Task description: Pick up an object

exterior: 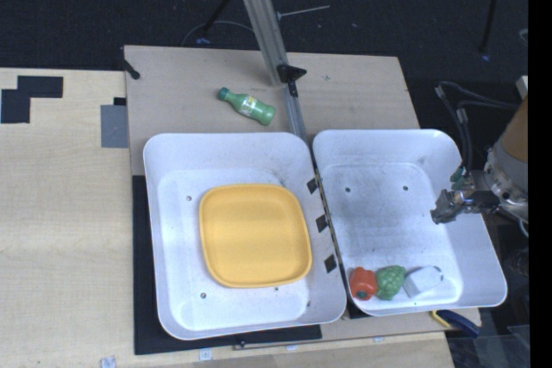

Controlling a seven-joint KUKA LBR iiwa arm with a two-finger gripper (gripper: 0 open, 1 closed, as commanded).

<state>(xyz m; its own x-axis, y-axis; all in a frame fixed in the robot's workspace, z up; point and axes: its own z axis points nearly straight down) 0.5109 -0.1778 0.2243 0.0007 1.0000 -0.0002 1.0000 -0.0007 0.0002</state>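
The light wooden bench (354,90) carries two shallow white plastic bins side by side. The left white bin (172,159) sits toward 8 o'clock of the view's centre, and the right white bin (388,151) toward 4 o'clock; their inner rims meet along a line with small black clips.

Lying flat in the middle of the left bin is a yellow rounded-square plastic plate (255,234).

A grey metal extrusion bar (263,13) slants from 12 o'clock down toward the junction of the bins.

The grey arm enters at 3 o'clock, and its dark two-finger gripper (446,208) sits over the right bin's 3 o'clock rim. How wide it stands cannot be told from here, and nothing is seen in its grasp.

A small green plastic bottle (247,105) lies on its side on the bench, at 12 o'clock of the left bin, outside it.

At the 6 o'clock wall of the right bin three small objects lie in a row, touching or nearly so: a red rounded toy (362,283), a green knobbly toy (391,280), and a pale grey-white block (423,280). All three lie well apart from the gripper.
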